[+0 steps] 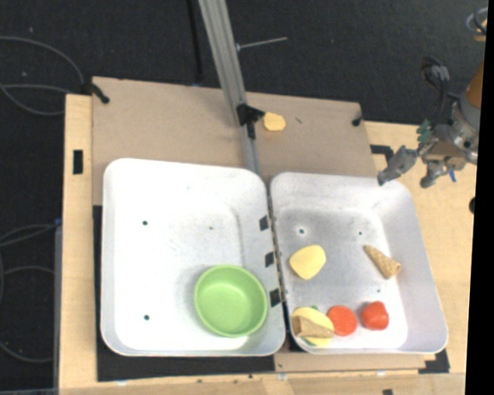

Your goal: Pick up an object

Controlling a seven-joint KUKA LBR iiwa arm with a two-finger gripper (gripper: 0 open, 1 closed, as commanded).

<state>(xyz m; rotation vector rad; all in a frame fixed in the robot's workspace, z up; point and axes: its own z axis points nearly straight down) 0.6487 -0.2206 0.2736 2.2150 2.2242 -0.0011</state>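
My gripper [412, 170] hangs at the far right, above the back right corner of the right bin [413, 215]. Its two fingers stand apart, open, with nothing between them. In the right bin lie a pale yellow lump [307, 261], a tan cone-shaped piece [382, 261], a red object [375, 315], an orange-red round object [342, 320] and a yellow-and-tan piece [312, 326] at the front edge. The left bin [146, 203] holds a green bowl [231, 300] near its front right corner.
A metal pole [226, 62] rises from the back of the bench between the bins. A small yellow object [274, 122] lies on the bench behind the bins. Cables lie on the dark floor at left.
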